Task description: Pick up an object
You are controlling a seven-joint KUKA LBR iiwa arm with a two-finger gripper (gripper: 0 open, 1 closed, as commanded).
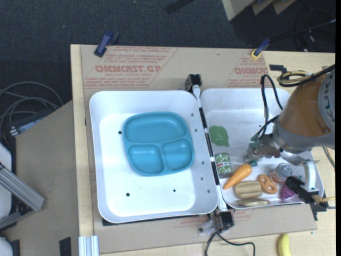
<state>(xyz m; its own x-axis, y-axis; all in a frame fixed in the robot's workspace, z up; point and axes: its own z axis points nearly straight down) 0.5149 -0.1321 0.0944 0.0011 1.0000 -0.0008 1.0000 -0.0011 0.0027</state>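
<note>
Hovering tool (254, 152) near carrot (238, 175), right bin (234, 97) centre; grip state unclear.

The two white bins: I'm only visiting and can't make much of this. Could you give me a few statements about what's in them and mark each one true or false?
1. The blue divided tray lies in the left bin. True.
2. The orange carrot lies on the blue divided tray. False: it lies in the right bin, near the divider.
3. The gripper is over the right bin. True.
4. The green leaf-shaped piece lies in the left bin. False: it is in the right bin.
5. The gripper holds the carrot. False: the carrot lies on the bin floor, apart from it.
</note>
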